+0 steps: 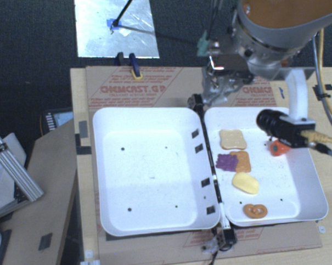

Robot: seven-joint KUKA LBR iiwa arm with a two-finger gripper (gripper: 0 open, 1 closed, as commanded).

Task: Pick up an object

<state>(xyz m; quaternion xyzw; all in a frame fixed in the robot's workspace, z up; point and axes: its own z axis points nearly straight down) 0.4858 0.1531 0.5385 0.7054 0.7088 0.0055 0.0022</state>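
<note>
Six small items, one of each kind, lie in the right bin [292, 189] of two white bins set side by side. There is one tan toast slice [232, 138] near the far edge and one purple piece [226, 162] against the wall shared with the left bin [151, 168]. One orange-tan piece [243, 161] touches the purple one's outer side, and one yellow lump [245, 183] sits just nearer than that pair. One brown pretzel [255, 210] lies close to the near edge, and one red-orange item [276, 148] lies apart toward the right side, partly hidden by robot hardware. The grey arm [271, 36], its orange band at the top of the view, reaches in from the right and leans down over the far edge, with the gripper [218, 95] hanging above the right bin's far left corner, clear of all six items; how wide it is spread, and whether it grips anything, cannot be made out
</note>
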